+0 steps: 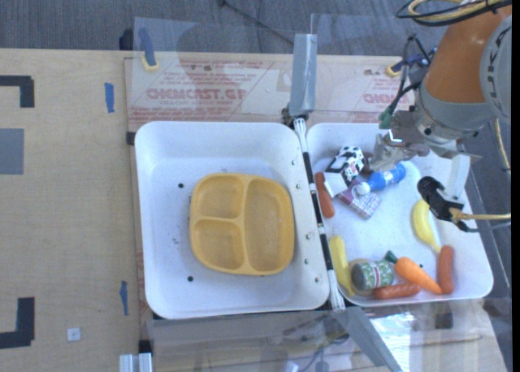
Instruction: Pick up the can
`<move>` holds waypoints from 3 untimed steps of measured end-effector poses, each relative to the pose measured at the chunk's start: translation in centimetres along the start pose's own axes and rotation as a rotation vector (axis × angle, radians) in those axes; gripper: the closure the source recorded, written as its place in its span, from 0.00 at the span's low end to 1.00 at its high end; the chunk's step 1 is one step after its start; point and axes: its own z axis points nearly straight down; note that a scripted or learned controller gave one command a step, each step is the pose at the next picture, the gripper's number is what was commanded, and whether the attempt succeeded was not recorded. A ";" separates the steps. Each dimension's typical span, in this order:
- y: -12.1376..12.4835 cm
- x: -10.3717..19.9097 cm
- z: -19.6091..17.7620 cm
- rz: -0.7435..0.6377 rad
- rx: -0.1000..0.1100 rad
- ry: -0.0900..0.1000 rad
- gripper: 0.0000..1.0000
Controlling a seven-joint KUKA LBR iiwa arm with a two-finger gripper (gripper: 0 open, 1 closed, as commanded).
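My jaws (396,153) hover at far side of right white bin (479,281); spread or pressed together, cannot tell. Small green-labelled can (372,274) lies near edge, wedged between orange carrot (417,274) and yellow corn (340,258). Risk: clutter blocks jaws, can rolls.

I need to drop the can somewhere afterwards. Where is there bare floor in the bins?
Left bin: a bare ring all around the yellow tray, widest on its left. Right bin: crowded, with a small patch between the pouch and banana.

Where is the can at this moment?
In the camera view, the can lies on its side near the front edge of the right bin, beside the carrot.
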 end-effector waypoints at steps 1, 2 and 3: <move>0.0 0.0 0.0 0.000 0.001 0.000 0.00; -8.9 4.2 3.8 -0.184 0.003 0.001 0.00; -8.0 4.6 -5.8 -0.450 -0.001 0.000 0.00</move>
